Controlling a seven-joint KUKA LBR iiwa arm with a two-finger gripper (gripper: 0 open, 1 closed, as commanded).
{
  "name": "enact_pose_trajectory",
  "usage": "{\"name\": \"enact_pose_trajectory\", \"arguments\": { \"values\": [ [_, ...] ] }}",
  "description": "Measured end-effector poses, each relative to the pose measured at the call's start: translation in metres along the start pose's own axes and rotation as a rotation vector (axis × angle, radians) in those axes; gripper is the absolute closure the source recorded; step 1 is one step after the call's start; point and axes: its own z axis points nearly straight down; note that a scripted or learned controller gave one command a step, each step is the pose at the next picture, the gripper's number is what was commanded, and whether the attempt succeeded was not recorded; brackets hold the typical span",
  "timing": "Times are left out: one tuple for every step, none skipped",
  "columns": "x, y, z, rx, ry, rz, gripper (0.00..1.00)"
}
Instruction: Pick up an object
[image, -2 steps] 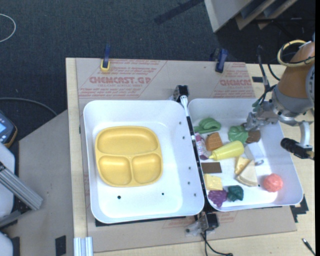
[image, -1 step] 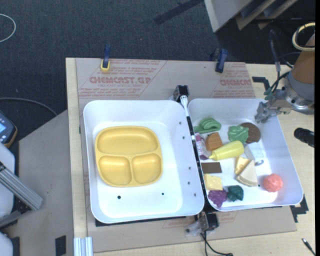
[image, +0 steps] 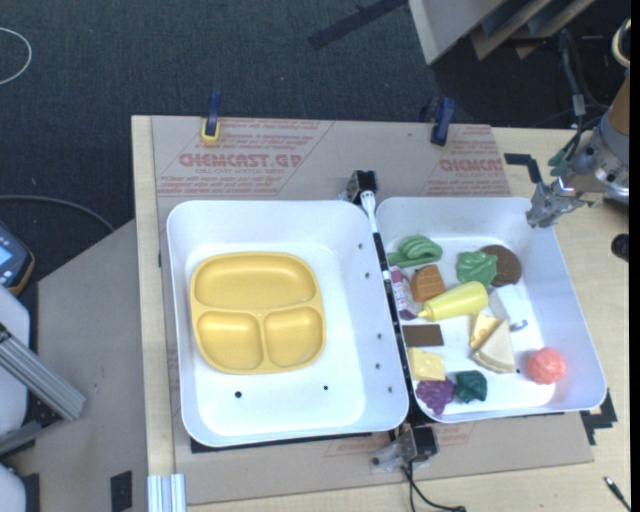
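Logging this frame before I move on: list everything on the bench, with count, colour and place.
Bins: 2, white, side by side on the bench.
Divided plate: 1, yellow, three compartments, in the left bin.
Toy food pieces: about a dozen, in the right bin; among them a yellow bottle shape at the middle, green leafy pieces toward the far side, a brown round piece beside one, a pink ball at the near right, purple grapes at the near edge.
Clamps: 2, blue, on the board's far edge.
Gripper: 1, grey, above the right bin's far right corner, holding nothing visible.
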Motion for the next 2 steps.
{"name": "enact_pose_trajectory", "arguments": {
  "values": [
    [0.033, -0.04, -0.008, 0.011, 0.005, -0.001, 1.0],
    [0.074, -0.062, -0.007, 0.012, 0.006, -0.002, 1.0]
  ]
}}
